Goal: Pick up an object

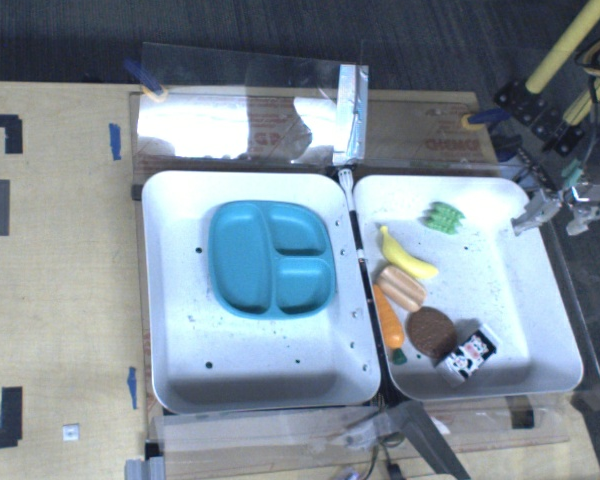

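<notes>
In the right bin [540, 298] lie a green leafy toy [443, 217], a yellow banana [407, 256], a hot dog [400, 287], an orange carrot [390, 326], a brown round patty [432, 331] and a black-and-white carton [469, 353]. My gripper [554, 216] hangs at that bin's far right rim, well to the right of the green toy. Its fingers stand apart, open, with nothing between them.
The left bin [170, 268] holds a blue compartment plate [273, 258]. A clear plastic sheet [250, 118] stands behind the left bin. Cables and a yellow bar [570, 43] crowd the top right, above the gripper.
</notes>
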Tool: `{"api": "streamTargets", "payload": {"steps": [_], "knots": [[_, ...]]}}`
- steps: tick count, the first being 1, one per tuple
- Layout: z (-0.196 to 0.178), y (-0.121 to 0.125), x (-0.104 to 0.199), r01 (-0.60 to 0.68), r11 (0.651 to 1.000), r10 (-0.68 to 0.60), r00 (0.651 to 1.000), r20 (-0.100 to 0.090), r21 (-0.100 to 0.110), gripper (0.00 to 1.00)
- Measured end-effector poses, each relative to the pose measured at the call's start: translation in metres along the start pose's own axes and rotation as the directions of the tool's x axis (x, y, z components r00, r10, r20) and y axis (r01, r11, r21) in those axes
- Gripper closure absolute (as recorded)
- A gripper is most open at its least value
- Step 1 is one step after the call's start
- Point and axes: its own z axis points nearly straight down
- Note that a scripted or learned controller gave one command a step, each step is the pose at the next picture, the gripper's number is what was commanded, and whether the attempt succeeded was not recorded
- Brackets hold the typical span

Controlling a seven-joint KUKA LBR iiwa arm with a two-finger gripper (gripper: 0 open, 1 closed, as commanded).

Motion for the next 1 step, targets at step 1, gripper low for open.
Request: {"api": "streamTargets", "payload": {"steps": [1], "knots": [[0.1144,0.0986,0.0374,0.186,0.983,-0.186,0.983,-0.002,0.005,0.00]]}}
